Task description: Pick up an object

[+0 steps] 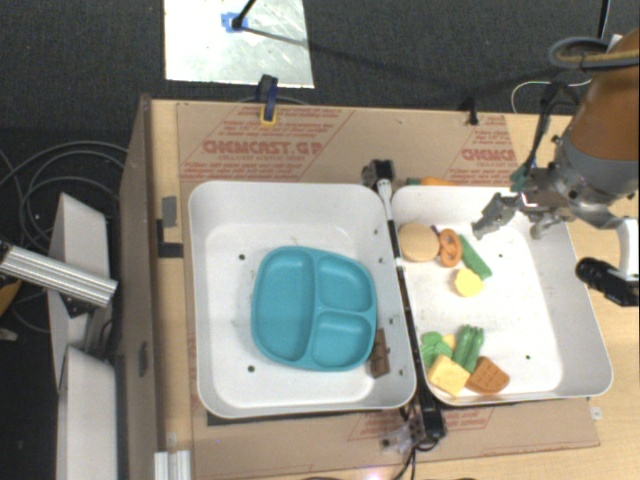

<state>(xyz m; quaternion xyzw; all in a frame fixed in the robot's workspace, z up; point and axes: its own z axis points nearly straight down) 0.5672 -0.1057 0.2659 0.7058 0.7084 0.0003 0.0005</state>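
Camera view, looking down at a slant. Counter (300, 148) carries two shallow white bins side by side.

Left bin (215, 268): one teal divided plate (313, 308) lying flat near the middle, three compartments showing. A small brown piece (380, 353) sits against the bin's right wall, just beside the plate.

Right bin (560, 338): toy food in two groups along its left side. Far group, near the far-left corner: a tan round bun (418, 242), an orange-red piece (449, 247) touching it, a green pod (475, 262) slanting beside that, and a yellow lump (468, 284) just nearer. Near group, at the near-left corner: green leafy pieces (434, 346), a green pepper (468, 342), a yellow cheese wedge (449, 376), a brown waffle (488, 375), all bunched and touching.

Arm enters from the right edge. Hand (520, 211) hangs over the far part of the right bin, fingers spread, nothing between them. Far food group lies just left of the hand and slightly nearer; the green pod is closest to it. Near group well apart from the hand.
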